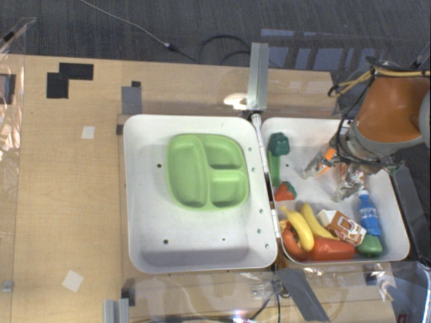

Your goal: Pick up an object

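Right bin [316,136]: water bottle [368,215] lying flat, long axis near-vertical in view, cap toward far rim; end effector [331,175] spread, pinching nothing.

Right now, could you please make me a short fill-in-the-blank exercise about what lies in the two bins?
1. The green tray lies in the ___ bin.
2. The banana lies in the ___ bin.
3. The gripper hangs over the ___ bin.
4. The blue bottle lies near that bin's ___ wall.

Missing words: left; right; right; right
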